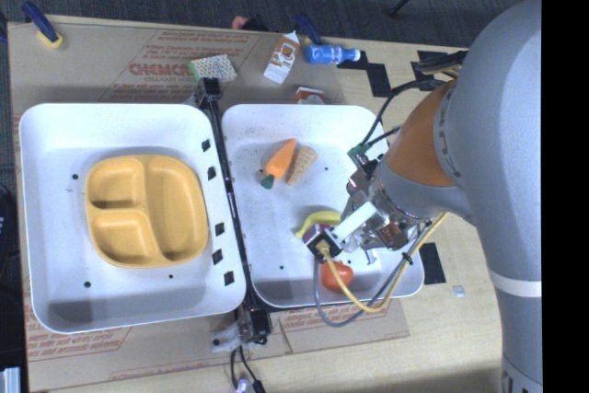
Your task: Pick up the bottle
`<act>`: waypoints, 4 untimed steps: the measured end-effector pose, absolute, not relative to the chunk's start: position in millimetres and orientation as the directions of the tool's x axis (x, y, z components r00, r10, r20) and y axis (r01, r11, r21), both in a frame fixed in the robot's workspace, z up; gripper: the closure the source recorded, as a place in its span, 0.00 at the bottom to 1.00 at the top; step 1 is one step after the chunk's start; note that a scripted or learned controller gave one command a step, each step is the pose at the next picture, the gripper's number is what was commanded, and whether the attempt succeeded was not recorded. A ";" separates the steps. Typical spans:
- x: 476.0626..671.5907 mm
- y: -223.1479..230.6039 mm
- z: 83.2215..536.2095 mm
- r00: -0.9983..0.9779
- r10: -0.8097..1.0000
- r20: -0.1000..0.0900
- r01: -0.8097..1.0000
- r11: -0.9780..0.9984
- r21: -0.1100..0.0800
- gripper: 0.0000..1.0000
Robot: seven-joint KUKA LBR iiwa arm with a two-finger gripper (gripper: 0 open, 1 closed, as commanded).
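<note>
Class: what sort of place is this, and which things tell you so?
Probably a robotics lab bench: a grey robot arm reaches over two white bins, one holding a yellow divided plate, the other toy food like a carrot.

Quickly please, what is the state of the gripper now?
Gripper: cannot be told, open or closed.
The bottle lies on the bench, outside the right bin.

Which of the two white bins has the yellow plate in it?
The bin on the view's left: it holds the yellow divided plate, while the right bin holds a carrot and other small toys.
</note>
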State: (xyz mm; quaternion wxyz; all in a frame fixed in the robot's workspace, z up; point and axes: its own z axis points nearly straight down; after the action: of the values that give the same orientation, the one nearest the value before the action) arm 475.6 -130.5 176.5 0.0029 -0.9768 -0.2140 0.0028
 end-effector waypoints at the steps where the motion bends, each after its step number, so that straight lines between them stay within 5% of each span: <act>1: 476.2 -9.7 237.9 0.875 0.485 -0.003 0.485 -0.875 -0.006 1.00; 2: 475.3 25.8 218.4 0.877 0.481 -0.006 0.481 -0.877 -0.006 1.00; 3: 475.5 43.9 213.8 0.974 0.227 -0.005 0.227 -0.974 -0.003 1.00; 4: 475.7 94.4 226.4 0.968 0.251 -0.004 0.251 -0.968 -0.002 1.00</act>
State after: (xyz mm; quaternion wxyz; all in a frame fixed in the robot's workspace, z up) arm 475.7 94.4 226.4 0.0008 -0.9920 -0.1263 0.0022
